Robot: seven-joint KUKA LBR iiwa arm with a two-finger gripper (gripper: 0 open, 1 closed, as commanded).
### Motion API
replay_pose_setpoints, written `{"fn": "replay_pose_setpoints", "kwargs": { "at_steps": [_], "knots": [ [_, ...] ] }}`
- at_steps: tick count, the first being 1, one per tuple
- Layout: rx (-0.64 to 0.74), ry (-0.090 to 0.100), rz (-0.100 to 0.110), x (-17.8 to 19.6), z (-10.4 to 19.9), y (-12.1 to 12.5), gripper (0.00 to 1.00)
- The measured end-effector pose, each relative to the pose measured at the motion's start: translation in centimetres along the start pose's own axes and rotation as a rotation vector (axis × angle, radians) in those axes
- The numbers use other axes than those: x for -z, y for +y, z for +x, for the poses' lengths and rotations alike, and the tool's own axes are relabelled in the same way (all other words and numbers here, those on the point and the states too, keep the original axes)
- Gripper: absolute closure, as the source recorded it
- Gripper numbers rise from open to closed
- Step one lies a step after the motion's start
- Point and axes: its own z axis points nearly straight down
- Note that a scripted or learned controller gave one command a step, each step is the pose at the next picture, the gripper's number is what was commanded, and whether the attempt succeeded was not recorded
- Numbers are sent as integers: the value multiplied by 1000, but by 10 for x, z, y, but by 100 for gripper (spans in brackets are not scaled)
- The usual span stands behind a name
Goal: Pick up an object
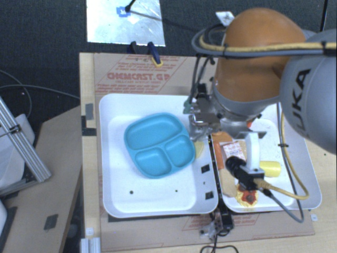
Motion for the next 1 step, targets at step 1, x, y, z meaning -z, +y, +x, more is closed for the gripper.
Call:
{"fn": "replay_pose_setpoints", "kwargs": {
  "at_steps": [1],
  "knots": [
    [-11, -3, -4, -58, -93, 21, 100]
  ]
}}
